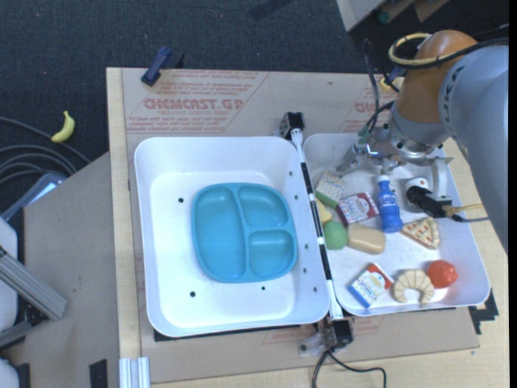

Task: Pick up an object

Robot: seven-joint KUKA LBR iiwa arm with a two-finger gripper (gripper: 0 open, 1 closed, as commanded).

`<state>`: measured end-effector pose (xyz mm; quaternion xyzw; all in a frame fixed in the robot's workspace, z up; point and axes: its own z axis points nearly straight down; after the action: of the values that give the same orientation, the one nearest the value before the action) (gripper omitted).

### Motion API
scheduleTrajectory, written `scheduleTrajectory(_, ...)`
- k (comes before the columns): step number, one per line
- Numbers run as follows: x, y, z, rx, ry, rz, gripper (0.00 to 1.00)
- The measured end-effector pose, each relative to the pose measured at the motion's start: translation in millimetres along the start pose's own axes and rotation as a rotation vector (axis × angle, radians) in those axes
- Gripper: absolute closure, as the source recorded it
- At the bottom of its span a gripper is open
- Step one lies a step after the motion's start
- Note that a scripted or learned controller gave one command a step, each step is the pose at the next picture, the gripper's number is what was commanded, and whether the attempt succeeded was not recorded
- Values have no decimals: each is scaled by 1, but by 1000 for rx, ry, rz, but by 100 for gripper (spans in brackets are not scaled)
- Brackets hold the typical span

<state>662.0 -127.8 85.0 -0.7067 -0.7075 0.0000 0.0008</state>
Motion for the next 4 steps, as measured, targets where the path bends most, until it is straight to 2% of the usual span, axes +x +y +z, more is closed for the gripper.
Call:
scheduleTrajectory(1, 30, 3, 0, 1, 0, 0, 0)
scheduleTrajectory(2, 22, 5, 0, -2, -1, 2, 0)
scheduleTrajectory(4, 25, 5, 0, -1, -1, 1, 0)
